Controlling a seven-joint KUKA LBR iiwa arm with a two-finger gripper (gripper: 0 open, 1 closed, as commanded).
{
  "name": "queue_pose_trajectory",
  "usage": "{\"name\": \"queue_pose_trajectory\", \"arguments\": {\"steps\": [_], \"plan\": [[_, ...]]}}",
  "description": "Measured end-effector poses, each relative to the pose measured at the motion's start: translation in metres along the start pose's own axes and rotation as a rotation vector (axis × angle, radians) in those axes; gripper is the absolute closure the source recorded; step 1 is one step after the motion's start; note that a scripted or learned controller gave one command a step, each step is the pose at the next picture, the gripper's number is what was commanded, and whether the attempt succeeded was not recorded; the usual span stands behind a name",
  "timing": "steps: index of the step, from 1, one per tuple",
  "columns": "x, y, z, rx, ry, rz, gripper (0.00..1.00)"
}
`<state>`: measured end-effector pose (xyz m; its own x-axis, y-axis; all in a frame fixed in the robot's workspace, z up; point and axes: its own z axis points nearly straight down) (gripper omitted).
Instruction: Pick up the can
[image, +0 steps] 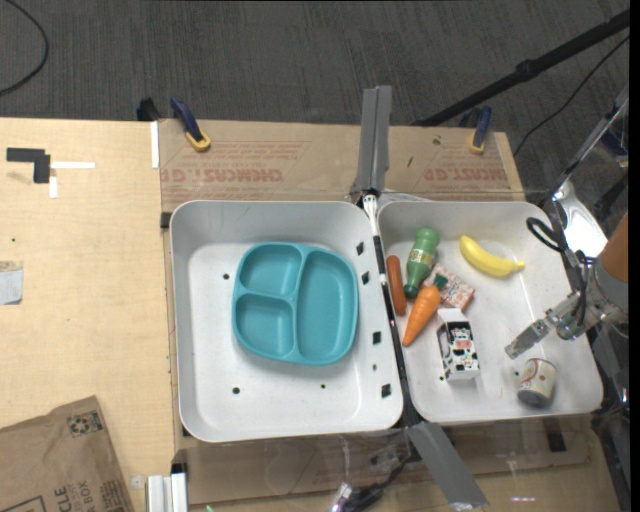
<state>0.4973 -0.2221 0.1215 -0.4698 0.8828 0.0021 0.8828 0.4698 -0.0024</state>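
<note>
Camera view: can (536, 382) lies tipped, base toward lower right.

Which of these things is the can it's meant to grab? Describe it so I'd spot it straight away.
Look in the right-hand white bin, at the corner nearest the camera and the arm. The can lies there on its side, just below the gripper. It is the short, pale cylinder, unlike the boxy milk carton to its left.

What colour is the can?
White can, with faint reddish markings, seen in the camera view.
</note>
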Motion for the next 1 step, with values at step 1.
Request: {"name": "queue_pose_trajectory", "arguments": {"steps": [1], "plan": [[0.0096,-0.0172,0.0316,-0.001,0.000,-0.195,0.00]]}}
